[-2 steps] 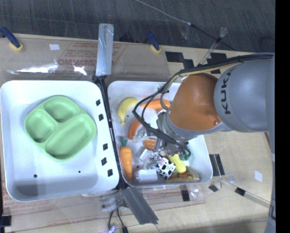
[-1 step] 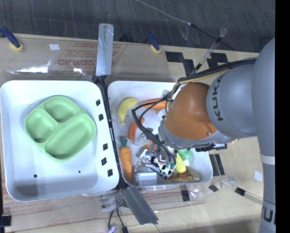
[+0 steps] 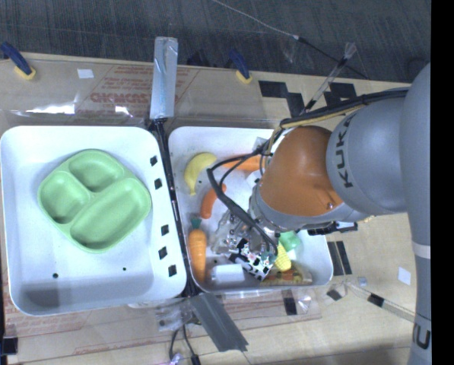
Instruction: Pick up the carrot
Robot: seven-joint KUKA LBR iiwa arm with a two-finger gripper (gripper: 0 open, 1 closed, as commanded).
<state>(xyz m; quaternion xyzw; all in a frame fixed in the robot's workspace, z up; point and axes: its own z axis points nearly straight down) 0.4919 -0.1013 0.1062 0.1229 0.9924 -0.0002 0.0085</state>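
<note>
The carrot (image 3: 198,254) is orange with a small green top. It lies along the left wall of the right bin (image 3: 182,144), near the front corner. My gripper (image 3: 242,242) hangs low in the same bin under the arm's orange band, just right of the carrot. The wrist and cables hide most of it, and I see nothing of the carrot in it.
A yellow banana (image 3: 198,170) and two other orange pieces (image 3: 209,202) (image 3: 246,163) lie further back in the right bin. A green item (image 3: 290,242), a yellow item (image 3: 284,261) and a white block (image 3: 227,274) crowd the front. The left bin (image 3: 29,280) holds a green divided plate (image 3: 96,198).
</note>
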